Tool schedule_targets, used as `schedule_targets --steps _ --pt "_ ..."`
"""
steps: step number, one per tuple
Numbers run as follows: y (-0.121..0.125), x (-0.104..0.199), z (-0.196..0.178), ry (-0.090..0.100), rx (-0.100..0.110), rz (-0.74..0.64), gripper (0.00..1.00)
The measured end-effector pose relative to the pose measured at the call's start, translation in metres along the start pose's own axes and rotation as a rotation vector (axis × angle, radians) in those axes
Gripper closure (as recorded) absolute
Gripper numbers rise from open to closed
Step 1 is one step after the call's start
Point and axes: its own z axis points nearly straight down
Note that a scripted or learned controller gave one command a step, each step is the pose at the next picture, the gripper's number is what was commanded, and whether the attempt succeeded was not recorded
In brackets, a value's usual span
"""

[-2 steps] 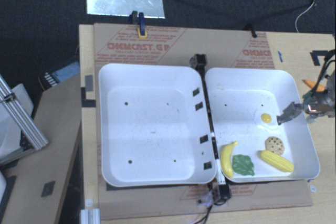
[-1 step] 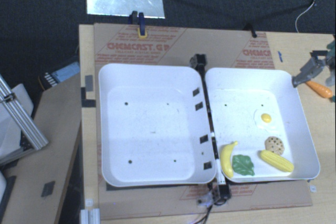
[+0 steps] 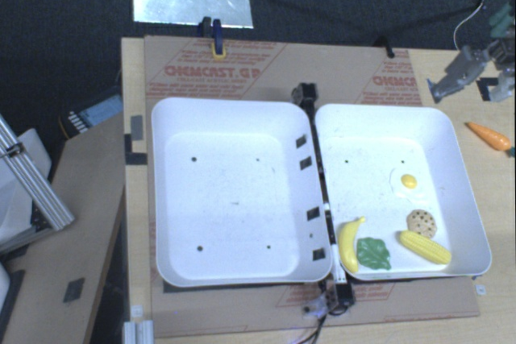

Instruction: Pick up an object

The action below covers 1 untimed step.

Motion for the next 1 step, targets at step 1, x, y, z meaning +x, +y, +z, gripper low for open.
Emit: schedule_targets --steps 1 --pt "0.0793 0.0160 0.0065 -0.002 0.011 0.006 0.00"
